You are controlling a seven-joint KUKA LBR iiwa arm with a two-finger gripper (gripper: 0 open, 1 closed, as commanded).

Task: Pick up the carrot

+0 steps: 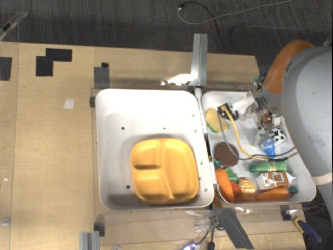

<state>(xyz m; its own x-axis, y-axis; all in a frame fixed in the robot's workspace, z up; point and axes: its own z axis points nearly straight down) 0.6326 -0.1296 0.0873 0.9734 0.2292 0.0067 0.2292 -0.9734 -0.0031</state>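
The carrot [226, 185] is an orange piece with a bit of green at its upper end. It lies in the front left corner of the right bin [308, 190], next to a small corn cob [247, 185]. My gripper [264, 123] hangs over the back part of the right bin, well behind the carrot and to its right. A yellow cable loops from it across the bin. Nothing shows in its grasp.
The left bin [112, 113] holds a yellow divided plate [164, 169]. Around the carrot lie a brown round piece [227, 153], a yellow-green piece [212, 120], a green item [268, 167], a small carton [274, 179], a long orange item [271, 194] and a blue item [267, 146].
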